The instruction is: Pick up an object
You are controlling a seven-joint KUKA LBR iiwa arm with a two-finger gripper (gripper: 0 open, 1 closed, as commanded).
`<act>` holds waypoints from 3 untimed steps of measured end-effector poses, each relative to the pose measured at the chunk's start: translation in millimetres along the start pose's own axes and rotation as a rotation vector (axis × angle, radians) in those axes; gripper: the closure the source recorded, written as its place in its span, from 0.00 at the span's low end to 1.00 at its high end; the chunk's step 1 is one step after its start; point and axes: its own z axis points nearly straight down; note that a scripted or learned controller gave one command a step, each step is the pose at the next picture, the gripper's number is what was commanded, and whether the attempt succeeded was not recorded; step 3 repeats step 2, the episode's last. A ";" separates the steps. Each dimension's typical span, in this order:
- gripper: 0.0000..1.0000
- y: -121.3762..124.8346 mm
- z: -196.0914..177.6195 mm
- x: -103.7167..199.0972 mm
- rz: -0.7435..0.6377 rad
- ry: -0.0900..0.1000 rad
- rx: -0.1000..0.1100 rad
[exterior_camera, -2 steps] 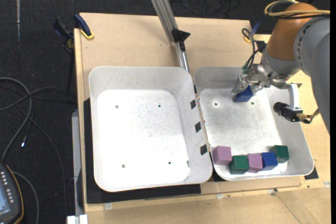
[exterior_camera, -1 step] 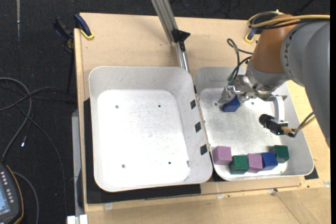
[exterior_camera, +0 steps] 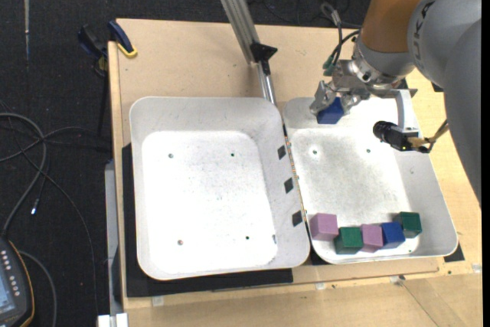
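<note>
On the bench point(exterior_camera: 191, 57), two bins: left bin point(exterior_camera: 203, 184) bare, right bin point(exterior_camera: 367, 172) open below the gripper point(exterior_camera: 331, 109), whose fingers clamp a blue cube point(exterior_camera: 331, 115) at its far rim; five blocks point(exterior_camera: 366, 232) line the near wall.

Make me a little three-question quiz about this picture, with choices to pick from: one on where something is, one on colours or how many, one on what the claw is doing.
1. Where do the loose blocks lie?
A. left bin
B. near edge of the right bin
C. on the floor

2. How many blocks lie in that row?
A. two
B. five
C. eight

3. What is between the gripper's fingers?
A. a blue block
B. a green block
C. a cable

Answers:
1 B: the row of blocks lines the right bin at its near edge.
2 B: two purple, two green, one blue.
3 A: the gripper grips a blue block over the bin's far corner.
</note>
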 end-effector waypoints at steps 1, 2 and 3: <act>1.00 -21.4 5.7 55.1 -0.001 0.002 0.013; 1.00 -51.9 5.4 140.5 -0.003 0.003 0.014; 1.00 -51.9 5.4 140.5 -0.003 0.003 0.014</act>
